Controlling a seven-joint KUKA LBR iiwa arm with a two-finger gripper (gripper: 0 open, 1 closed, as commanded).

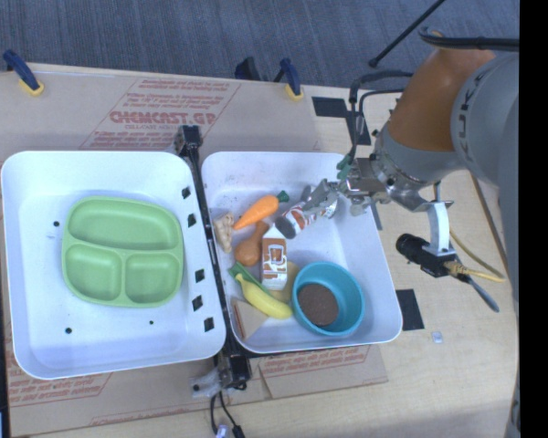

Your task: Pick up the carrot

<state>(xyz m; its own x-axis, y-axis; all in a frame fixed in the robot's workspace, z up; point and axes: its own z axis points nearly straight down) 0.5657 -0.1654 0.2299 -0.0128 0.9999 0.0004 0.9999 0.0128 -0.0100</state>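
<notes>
The carrot, orange with a green top at its upper right end, lies slanted in the upper left part of the right bin. My gripper hangs over the same bin, a short way to the right of the carrot's green end and apart from it. Just below the gripper's tip lies a small red and white can. Nothing is seen held by the gripper.
Below the carrot lie a brownish-orange vegetable, a small carton, a banana and a blue bowl with brown filling. A green divided plate sits in the left bin. Clamps line the bench's far edge.
</notes>
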